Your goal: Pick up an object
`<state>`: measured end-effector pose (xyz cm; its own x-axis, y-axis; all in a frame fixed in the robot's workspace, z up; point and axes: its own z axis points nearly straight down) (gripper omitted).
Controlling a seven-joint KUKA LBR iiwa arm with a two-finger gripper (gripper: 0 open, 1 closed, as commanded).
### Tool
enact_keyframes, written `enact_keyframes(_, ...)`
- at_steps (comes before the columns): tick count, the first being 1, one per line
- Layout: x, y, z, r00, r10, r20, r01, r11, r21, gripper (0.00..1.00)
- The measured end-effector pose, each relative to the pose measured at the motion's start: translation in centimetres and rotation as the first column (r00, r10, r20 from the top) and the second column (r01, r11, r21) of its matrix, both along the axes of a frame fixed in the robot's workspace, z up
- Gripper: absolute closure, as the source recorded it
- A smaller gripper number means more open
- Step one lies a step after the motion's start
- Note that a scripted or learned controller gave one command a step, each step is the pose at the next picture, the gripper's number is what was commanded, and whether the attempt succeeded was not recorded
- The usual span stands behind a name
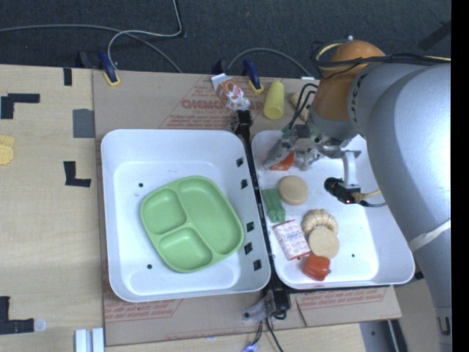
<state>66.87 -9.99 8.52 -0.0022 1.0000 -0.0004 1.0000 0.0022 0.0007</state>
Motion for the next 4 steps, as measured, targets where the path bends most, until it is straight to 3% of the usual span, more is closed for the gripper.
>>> enact_keyframes(4,0.0,-0.6,0.0,1.0,0.0,0.0,0.0,1.0,-0.001,0.0)
